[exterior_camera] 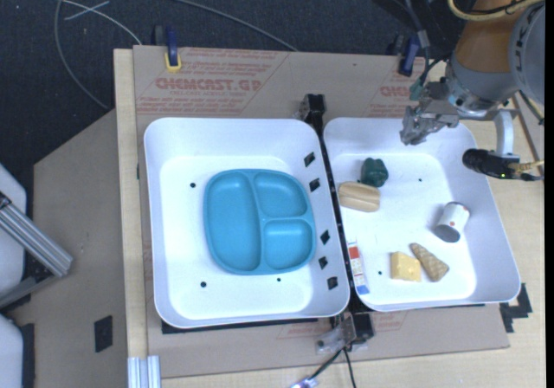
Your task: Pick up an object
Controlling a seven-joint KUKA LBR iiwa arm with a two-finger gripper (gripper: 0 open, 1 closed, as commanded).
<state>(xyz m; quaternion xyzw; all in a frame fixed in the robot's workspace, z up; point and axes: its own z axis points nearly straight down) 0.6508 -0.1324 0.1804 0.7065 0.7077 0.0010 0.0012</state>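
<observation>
The right bin [485,287] holds a dark green lump [374,171], a tan bread-like roll [358,197], a small white cup lying on its side [450,222], a yellow block [404,267], a brown cone-shaped piece [430,261] and a thin red-and-white tube [355,265] along its left wall. My gripper [419,130] hangs over the bin's far edge, up and to the right of the green lump. Nothing shows between its fingers.
In the left bin [164,204] lies a blue three-compartment plate [259,220]. Black clips join the bins along the middle [318,204]. The bins sit on a cardboard sheet [225,74]. Cables run across the dark floor behind.
</observation>
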